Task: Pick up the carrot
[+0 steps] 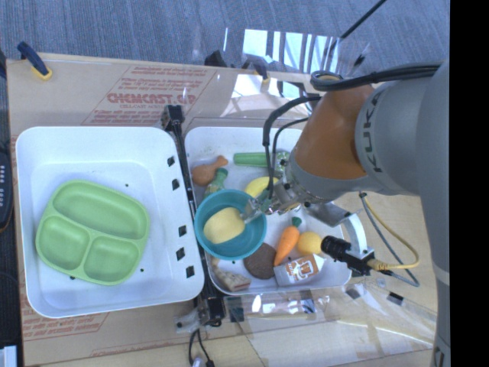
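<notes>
1. your claw (pixel 269 199) is sitting low in the right bin (pixel 229 138), just beside the rim of the blue bowl (pixel 248 239); the wrist is covering most of it, so you cannot tell how wide it is standing or whether anything is in it.
2. above it, the orange band (pixel 336 140) and the grey arm (pixel 416 128) are reaching in from the right, hiding the right part of that bin.
3. the carrot (pixel 286 241) is lying free on the bin floor, just below and to the right of your claw, tilted, with its green top pointing up toward the wrist; nothing is showing contact between claw and carrot.
4. the carrot is resting between the blue bowl on its left and a yellow round piece (pixel 309 242) on its right; a dark brown cookie (pixel 260 261) and a small labelled bottle (pixel 299 269) are lying just below it.
5. the blue bowl is holding a yellow lump (pixel 222 224).
6. further up the bin you are seeing a green stick-like vegetable (pixel 249 159) and a brown drumstick (pixel 208 170).
7. the left bin (pixel 46 147) is carrying a green divided plate (pixel 92 232), well apart from the claw.
</notes>
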Controlling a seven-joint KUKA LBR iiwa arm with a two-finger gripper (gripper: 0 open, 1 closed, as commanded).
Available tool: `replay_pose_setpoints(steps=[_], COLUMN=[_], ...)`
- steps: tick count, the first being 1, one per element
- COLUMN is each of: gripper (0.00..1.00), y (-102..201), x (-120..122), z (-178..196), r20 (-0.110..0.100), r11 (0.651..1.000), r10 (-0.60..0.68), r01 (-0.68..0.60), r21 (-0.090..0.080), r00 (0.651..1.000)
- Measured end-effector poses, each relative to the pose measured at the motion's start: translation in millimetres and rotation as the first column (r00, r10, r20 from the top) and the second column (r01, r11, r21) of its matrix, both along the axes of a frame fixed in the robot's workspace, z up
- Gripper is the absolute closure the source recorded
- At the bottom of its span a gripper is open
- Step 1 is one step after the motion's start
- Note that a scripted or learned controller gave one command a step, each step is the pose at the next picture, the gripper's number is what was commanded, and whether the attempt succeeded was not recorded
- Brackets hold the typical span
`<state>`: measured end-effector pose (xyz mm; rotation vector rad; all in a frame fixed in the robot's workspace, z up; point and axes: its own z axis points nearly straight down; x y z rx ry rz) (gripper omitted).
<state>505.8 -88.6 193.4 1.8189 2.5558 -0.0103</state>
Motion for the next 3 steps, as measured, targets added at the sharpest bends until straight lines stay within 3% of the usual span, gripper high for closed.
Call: replay_pose_setpoints(steps=[1,2,3], gripper=[1.00,0.00,0.00], y=[-76,-74,-75], x=[-13,-13,-31], z=[20,20,-76], r20=[-0.004,-0.004,-0.009], r11=[0.920,0.919,0.925], r10=[0.392,0.394,0.380], r01=[-0.392,-0.394,-0.379], r21=[0.005,0.006,0.015], r00=[0.920,0.919,0.925])
